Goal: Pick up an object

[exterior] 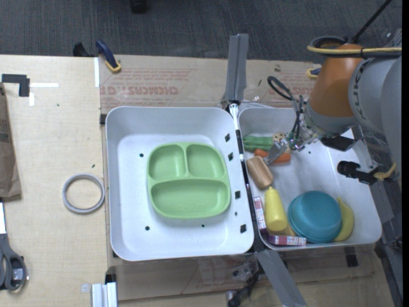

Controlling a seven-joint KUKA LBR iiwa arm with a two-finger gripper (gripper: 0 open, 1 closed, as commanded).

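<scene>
Orange carrot (281, 159) lies under the tool (279, 151) in the right bin (358, 235); I cannot tell its state.

a bulky grey arm (382, 91) is seen at the upper right of the frame, with a rounded orange band (332, 88) above the wrist. black cables are looped beside the band, and a small metallic gripper (281, 149) is fitted below it.
</scene>
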